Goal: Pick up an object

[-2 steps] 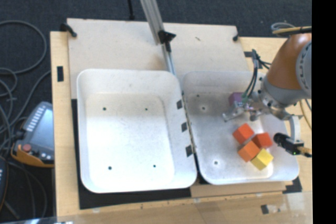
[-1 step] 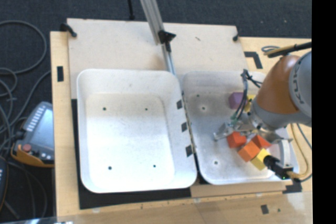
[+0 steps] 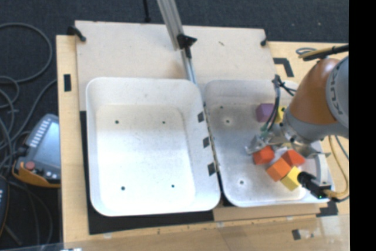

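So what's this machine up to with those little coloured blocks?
A robot arm reaches in from the right over the right-hand white bin. Its gripper is down among a cluster of small things: orange blocks, a yellow block and a purple piece. It is meant to pick one up; whether it has hold of anything cannot be told.

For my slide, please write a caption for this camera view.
KUKA arm's gripper lowered over orange blocks in right bin.
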